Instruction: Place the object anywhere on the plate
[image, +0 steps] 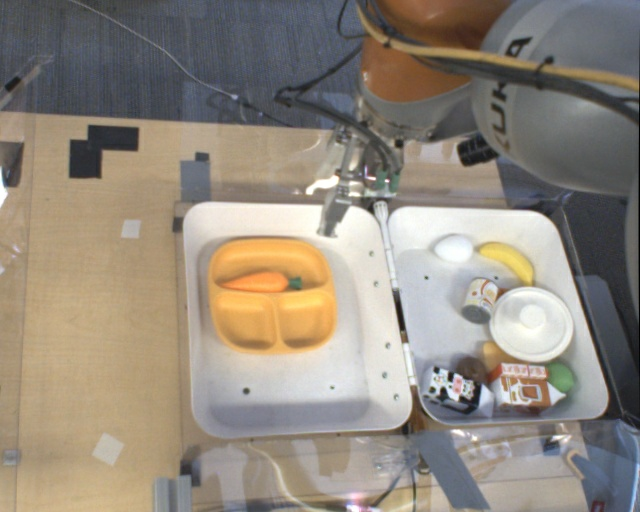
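Carrot (262, 283) already lies in the upper compartment of the yellow plate (271, 336), which sits in the left bin (290, 405); we judge the placing done. Our gripper (345, 203) hangs at twelve o'clock from the plate, above the bin's far rim, holding nothing; how far its jaws are parted we cannot tell. Next we would only need to pull clear. We count one carrot, one plate, two bins, one banana (506, 262) and one white bowl (532, 322) in the right bin (420, 300).

Robot lab — taped bench (90, 330), cables (150, 45)
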